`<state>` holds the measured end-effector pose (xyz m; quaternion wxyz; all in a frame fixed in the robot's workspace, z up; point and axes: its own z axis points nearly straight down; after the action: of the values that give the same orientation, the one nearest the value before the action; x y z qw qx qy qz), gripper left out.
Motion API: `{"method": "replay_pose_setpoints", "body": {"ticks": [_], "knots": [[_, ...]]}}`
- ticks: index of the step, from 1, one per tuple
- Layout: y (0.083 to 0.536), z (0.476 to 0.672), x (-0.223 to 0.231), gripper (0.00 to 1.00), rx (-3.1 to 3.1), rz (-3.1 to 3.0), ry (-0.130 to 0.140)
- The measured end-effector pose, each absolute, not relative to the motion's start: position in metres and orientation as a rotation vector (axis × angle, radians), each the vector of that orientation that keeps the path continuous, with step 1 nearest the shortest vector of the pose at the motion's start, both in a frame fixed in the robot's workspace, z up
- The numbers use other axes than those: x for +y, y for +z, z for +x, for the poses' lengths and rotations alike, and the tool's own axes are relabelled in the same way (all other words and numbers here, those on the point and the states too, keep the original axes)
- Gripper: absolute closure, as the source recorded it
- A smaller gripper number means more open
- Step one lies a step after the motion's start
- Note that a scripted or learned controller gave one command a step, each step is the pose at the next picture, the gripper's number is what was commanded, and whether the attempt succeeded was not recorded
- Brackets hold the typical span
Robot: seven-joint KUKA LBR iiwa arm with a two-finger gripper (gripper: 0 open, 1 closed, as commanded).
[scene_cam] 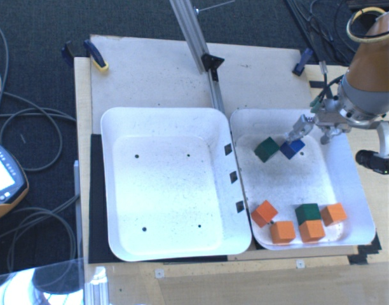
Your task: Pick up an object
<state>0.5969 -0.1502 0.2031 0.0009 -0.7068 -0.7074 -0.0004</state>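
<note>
My gripper (313, 132) hangs over the far part of the right bin (347, 189), open, with nothing between its fingers. A small blue block (292, 149) lies just below and left of the left fingertip (300, 129), outside the gap. A dark green block (266, 149) sits beside the blue one, on its left. Along the bin's near edge lie several orange blocks (283, 231) and another green block (307, 213).
The left bin (118, 132) stands against the right one, with black clips on the shared wall (233, 176). A slanted metal rail (194, 33) crosses the board behind the bins. Cables lie on the floor at left and far right.
</note>
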Motion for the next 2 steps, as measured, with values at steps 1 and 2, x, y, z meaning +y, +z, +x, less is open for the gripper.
{"method": "replay_pose_setpoints", "body": {"ticks": [1,2], "knots": [[0.2031,0.5969,-0.1502,0.0,-2.221,-2.219,-0.001],[0.2031,0.5969,-0.1502,0.0,-2.221,-2.22,-0.001]]}}
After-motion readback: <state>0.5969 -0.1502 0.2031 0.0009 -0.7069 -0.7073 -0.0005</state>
